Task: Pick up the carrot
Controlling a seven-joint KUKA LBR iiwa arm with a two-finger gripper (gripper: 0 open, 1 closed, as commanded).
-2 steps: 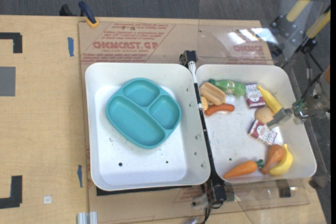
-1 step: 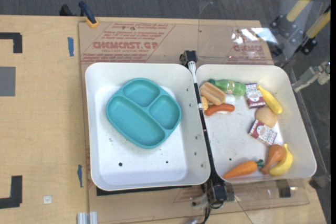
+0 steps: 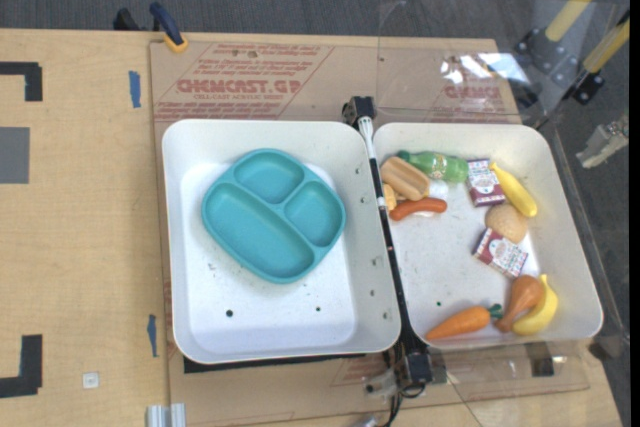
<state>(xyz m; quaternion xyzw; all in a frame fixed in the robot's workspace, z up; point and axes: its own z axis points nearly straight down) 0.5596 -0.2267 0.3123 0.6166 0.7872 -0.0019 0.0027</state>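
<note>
The carrot [image 3: 460, 322] is orange with a small green top. It lies on its side near the front edge of the right bin [image 3: 450, 280], with its tip pointing left. Its green end touches an orange-brown fruit [image 3: 520, 298], and a yellow banana [image 3: 543, 308] lies just beyond that in the bin's front right corner.
Further back, the right bin holds a hot dog [image 3: 405, 178], a red sausage [image 3: 418, 208], a green bottle [image 3: 440, 165], two small cartons [image 3: 503, 252], a tan bun [image 3: 508, 223] and a yellow piece [image 3: 515, 190]. A teal divided plate [image 3: 273, 213] sits in the left bin [image 3: 200, 315].
</note>
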